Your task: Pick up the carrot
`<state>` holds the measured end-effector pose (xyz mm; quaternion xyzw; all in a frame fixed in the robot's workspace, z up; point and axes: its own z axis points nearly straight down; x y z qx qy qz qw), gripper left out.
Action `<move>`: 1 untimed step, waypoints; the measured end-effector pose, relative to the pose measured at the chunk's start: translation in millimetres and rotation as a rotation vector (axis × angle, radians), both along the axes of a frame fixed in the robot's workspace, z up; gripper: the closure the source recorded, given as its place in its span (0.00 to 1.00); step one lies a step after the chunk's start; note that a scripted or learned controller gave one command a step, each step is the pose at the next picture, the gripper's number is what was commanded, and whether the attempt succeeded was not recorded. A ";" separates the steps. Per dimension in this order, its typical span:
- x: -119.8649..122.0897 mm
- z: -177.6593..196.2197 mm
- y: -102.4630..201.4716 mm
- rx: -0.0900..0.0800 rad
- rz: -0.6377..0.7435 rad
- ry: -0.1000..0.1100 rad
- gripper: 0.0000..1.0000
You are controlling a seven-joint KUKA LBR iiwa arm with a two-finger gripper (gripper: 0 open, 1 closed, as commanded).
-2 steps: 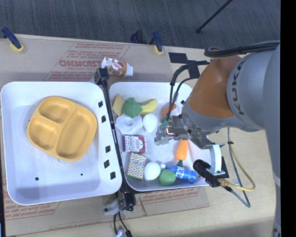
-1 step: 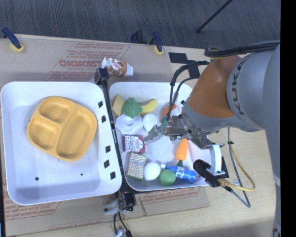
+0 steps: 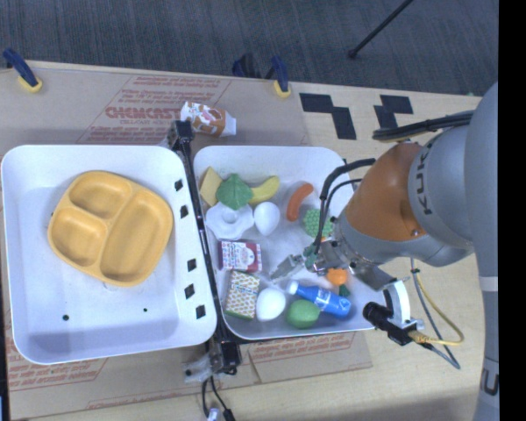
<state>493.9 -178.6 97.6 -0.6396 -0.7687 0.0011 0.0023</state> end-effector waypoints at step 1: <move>-10.9 -5.7 -27.0 0.011 0.311 -0.001 0.00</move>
